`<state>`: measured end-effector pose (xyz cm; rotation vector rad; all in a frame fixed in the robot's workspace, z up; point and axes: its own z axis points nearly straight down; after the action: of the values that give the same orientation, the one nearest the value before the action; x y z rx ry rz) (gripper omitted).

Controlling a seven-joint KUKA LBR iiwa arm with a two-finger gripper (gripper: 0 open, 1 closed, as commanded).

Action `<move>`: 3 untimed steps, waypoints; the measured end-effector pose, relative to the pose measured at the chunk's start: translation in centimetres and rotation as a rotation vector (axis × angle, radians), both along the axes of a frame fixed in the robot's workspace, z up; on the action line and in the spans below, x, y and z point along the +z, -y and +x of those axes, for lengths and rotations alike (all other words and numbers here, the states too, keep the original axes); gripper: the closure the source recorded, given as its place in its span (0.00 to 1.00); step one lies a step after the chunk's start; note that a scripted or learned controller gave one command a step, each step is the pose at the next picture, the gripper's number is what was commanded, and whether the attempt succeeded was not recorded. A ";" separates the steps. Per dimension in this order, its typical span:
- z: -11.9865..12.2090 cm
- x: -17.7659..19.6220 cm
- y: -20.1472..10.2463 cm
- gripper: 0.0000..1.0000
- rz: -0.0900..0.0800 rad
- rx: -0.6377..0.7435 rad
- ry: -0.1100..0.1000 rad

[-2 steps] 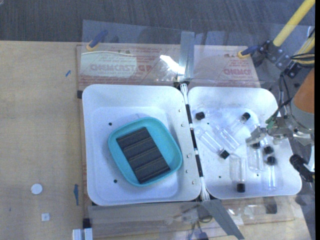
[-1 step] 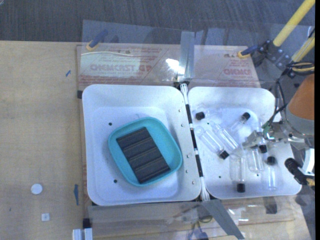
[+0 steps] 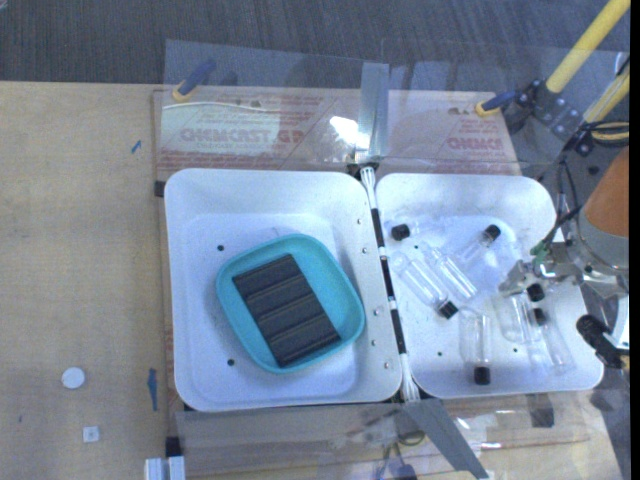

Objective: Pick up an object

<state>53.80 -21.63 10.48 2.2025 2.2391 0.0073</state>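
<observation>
Two white bins on the table (image 3: 80, 268). Left bin (image 3: 190, 368) holds a teal tray (image 3: 345, 303) carrying a dark ribbed block (image 3: 285, 308). Right bin (image 3: 440, 368) holds several clear vials with black caps, scattered from its centre toward its right edge; one vial (image 3: 440, 280) lies slanted near the middle. Gripper (image 3: 532, 280) sits low over the vials at the bin's right edge; whether it is wide, narrow or holding anything, cannot tell. Judgement: clear plastic will likely slip, so centre on one vial's body across its axis, away from neighbours, close, then lift straight.
</observation>
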 end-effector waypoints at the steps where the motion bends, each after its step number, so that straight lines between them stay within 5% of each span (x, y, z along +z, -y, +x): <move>1: 2.1 9.8 -6.2 1.00 -0.003 -0.092 -0.003; 2: 4.2 9.9 -12.8 1.00 -0.003 -0.167 -0.004; 3: 9.7 11.8 -18.1 1.00 -0.003 -0.184 -0.005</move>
<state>63.51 -3.53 22.24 2.3996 2.0271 -0.0017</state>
